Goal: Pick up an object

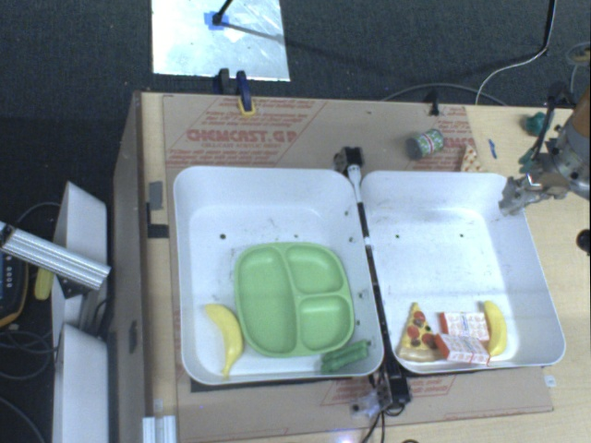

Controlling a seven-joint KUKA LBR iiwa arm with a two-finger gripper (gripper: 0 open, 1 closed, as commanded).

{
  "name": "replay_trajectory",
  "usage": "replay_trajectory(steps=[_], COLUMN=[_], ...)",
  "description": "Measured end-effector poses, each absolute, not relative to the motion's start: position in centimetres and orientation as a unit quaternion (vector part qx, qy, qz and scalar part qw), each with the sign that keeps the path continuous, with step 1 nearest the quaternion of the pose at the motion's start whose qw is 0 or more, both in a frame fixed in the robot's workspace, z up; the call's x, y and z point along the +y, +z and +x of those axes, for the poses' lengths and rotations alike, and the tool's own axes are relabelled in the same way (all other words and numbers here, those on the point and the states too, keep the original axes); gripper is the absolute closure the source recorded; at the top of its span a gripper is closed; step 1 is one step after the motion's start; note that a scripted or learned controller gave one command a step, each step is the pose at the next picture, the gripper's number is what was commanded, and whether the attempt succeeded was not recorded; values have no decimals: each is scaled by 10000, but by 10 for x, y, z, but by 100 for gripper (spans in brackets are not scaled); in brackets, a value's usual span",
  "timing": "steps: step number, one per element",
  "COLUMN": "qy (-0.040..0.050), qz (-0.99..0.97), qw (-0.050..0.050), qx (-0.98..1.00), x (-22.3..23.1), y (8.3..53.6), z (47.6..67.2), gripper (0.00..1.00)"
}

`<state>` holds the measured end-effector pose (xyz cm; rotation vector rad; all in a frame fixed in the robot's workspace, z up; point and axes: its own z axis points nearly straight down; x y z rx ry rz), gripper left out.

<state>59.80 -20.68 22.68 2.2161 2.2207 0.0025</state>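
The gripper hangs over the far right rim of the right bin, at the end of the arm that comes in from the right. Nothing shows in its grasp. Along the right bin's near edge lie a pizza slice, a red and white box and a small banana; the gripper is well away from them. In the left bin a green divided plate rests, with a banana to its left and a green object at its near right corner.
A small can lies on the cardboard behind the right bin. A black divider rail runs between the bins. Clamps stand at the bench's far edge, and cables cross the floor behind.
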Motion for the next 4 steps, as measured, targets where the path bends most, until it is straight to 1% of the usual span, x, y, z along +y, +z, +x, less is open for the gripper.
replay_trajectory(steps=[1,2,3,4], qy=[11,9,-3,2], qz=[7056,7056,7066,7067], qw=[15,15,2,8], qx=[7086,7086,7077,7075], x=[-184,-184,-207,-207], y=[225,225,159,159], z=[612,611,599,564], gripper=[100,0,0,0])
